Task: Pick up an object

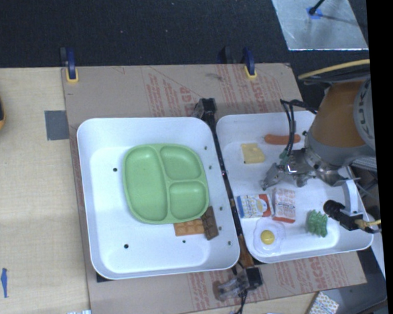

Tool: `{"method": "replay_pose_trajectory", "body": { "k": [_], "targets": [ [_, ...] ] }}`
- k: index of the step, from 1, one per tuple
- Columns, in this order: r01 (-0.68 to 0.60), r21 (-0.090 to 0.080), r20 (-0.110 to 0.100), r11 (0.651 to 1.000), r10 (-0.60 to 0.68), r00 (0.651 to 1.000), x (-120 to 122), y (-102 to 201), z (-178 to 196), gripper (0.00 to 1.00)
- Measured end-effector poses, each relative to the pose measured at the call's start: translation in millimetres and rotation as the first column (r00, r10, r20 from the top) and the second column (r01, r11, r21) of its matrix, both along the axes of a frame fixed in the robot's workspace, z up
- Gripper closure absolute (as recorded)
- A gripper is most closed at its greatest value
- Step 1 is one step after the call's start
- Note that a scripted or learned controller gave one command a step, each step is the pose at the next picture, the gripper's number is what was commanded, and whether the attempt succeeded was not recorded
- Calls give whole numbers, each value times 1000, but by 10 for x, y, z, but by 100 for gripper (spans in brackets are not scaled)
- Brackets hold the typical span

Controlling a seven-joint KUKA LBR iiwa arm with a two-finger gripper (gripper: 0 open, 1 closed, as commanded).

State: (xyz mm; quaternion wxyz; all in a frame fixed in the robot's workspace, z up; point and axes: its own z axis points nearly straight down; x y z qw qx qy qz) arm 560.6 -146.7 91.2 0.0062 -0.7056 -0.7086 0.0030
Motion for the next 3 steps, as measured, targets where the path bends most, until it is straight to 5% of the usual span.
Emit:
{"method": "replay_pose_trajectory", "body": {
  "k": [1, 2, 3],
  "targets": [
    [1, -4, 7, 1000, -1, 1000, -229, 171, 2, 0],
    [0, -6, 8, 1000, 0, 1000, -217, 152, 108, 100],
    [-8, -5, 28, 1000, 9, 1000, 890, 740, 1077, 100]
  ]
}}
